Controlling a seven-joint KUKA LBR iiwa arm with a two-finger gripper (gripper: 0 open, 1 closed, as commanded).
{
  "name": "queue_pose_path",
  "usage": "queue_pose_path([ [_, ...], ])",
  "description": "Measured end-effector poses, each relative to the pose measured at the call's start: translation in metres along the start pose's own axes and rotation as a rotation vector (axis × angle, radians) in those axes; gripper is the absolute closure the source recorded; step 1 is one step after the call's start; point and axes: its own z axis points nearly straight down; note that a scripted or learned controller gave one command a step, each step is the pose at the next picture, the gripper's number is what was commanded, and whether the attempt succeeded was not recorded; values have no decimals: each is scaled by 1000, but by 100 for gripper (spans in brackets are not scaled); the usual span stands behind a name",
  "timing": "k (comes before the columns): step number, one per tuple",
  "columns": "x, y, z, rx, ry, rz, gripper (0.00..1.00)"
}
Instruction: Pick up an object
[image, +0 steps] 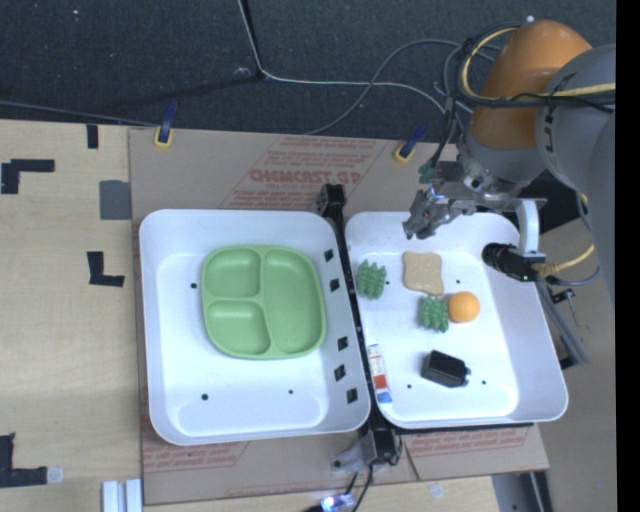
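The right bin (530, 390) holds several items: a tan slice of bread (423, 272), an orange ball (463, 307), a green bumpy piece (434, 314) touching the ball, another green bumpy piece (372, 279) near the bin's left wall, a black block (445, 369) and a slim white tube with red marks (377, 371). My gripper (424, 221) hangs over the bin's far edge, just above and behind the bread. Nothing shows between its fingertips.
The left bin (165, 300) bears a green divided plate (264, 301). Black clips join the two bins along the middle wall (343, 300). Cables run across the dark backdrop behind the bench. The arm's orange band (525, 70) fills the upper right.
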Motion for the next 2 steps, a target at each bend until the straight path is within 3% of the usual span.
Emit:
queue_pose_path([
  [2,87,-53,5,0,0,0,100],
])
